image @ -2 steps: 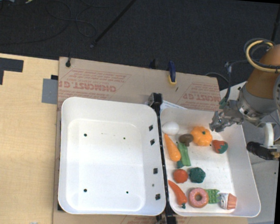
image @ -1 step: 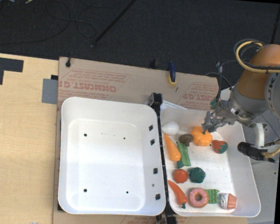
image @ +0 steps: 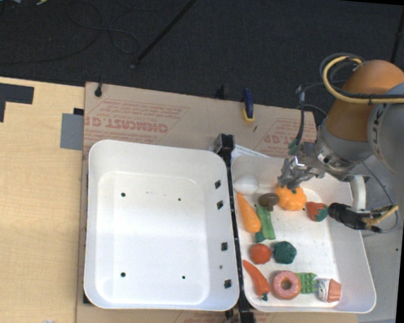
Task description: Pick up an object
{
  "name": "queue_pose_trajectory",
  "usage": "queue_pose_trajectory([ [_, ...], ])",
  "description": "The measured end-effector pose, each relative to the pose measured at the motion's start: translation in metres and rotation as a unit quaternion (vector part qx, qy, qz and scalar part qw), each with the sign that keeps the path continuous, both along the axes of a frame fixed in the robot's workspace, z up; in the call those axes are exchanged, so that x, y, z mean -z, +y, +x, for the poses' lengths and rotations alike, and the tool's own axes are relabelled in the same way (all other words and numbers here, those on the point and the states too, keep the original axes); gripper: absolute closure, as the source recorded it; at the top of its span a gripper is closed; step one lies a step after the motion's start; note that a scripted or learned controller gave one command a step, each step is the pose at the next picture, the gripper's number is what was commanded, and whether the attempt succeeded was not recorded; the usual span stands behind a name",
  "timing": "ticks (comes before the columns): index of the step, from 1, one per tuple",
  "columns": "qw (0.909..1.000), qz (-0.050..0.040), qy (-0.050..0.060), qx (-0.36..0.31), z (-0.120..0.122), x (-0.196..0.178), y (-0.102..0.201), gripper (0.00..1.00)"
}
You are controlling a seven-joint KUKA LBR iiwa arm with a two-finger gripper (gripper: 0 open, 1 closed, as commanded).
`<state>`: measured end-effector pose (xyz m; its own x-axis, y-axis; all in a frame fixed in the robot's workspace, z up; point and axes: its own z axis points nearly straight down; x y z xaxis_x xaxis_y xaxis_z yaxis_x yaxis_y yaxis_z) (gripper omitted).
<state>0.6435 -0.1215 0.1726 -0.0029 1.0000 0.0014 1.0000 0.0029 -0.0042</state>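
Observation:
My gripper [image: 294, 177] hangs over the back of the right bin [image: 352, 260], directly above an orange pepper [image: 291, 199] and close to or touching its top. Around the pepper lie a brown mushroom [image: 267, 199] to its left and a small red fruit [image: 316, 211] to its right. A white egg [image: 246, 185] sits by the bin's back left corner. No object is visibly lifted off the bin floor.
The right bin also holds a carrot [image: 248, 213], a green cucumber [image: 266, 225], a red tomato [image: 260, 254], dark green broccoli [image: 284, 252], a red chili [image: 255, 278], a pink donut [image: 287, 285] and a small can [image: 328, 291]. The left bin [image: 104, 183] stands alongside.

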Motion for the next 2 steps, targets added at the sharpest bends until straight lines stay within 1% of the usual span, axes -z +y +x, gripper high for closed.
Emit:
queue_pose_trajectory([
  [1,1.0000,-0.0002,0.001,0.002,-0.059,-0.011,-0.006,1.00],
  [2,1.0000,-0.0004,-0.002,-0.001,-0.010,-0.015,0.053,1.00],
])
